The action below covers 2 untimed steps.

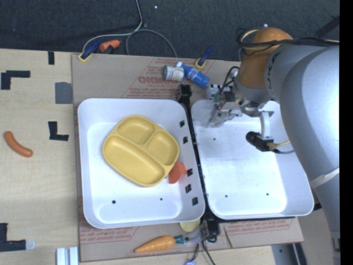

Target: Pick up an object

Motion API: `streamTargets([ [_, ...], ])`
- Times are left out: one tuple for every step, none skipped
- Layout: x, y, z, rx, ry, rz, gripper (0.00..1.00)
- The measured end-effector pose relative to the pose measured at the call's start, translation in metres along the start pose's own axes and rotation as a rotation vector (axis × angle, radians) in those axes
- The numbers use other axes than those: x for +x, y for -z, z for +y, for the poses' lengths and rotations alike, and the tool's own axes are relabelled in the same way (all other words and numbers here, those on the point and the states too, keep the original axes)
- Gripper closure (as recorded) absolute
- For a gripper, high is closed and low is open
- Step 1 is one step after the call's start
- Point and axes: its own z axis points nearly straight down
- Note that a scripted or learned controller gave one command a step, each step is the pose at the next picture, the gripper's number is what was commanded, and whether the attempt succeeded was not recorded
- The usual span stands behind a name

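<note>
A yellow plate [142, 149] with three compartments lay in the left bin [88, 120], tilted so that its long side ran from upper left to lower right. It was smooth moulded plastic with rounded corners and raised dividers. Touching the plate's lower right edge was a small orange piece [176, 173], rounded and matte, resting on the bin floor.

The gripper [219, 115] sat to the right of the plate, over the upper left corner of the right bin [287, 203], near the black clips that joined the two bins. Whether its fingers were wide or narrow could not be told, and nothing showed between them. The grey arm [309, 104], with its orange band [259, 59], bulked over the right bin's upper right side.

Both bins were shallow, glossy white, with rounded rims, and stood on brown cardboard [110, 76]. Above the plate, beyond the bin rim, lay a white and blue bottle [185, 73] on its side. Below the plate, outside the bin, lay a carrot [157, 244]. Far left of the plate, on the pale wood bench [33, 192], lay a sausage [17, 144]. Above and left of the plate an orange and blue clamp [99, 48] gripped the cardboard's edge, with a cable looping beside it.
</note>
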Motion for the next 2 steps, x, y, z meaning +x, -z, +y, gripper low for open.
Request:
streamTargets([
  [0.000, 0.000, 0.000, 0.000, 0.000, -0.001, 0.00],
  [0.001, -0.009, -0.022, -0.003, -0.004, -0.001, 0.00],
])
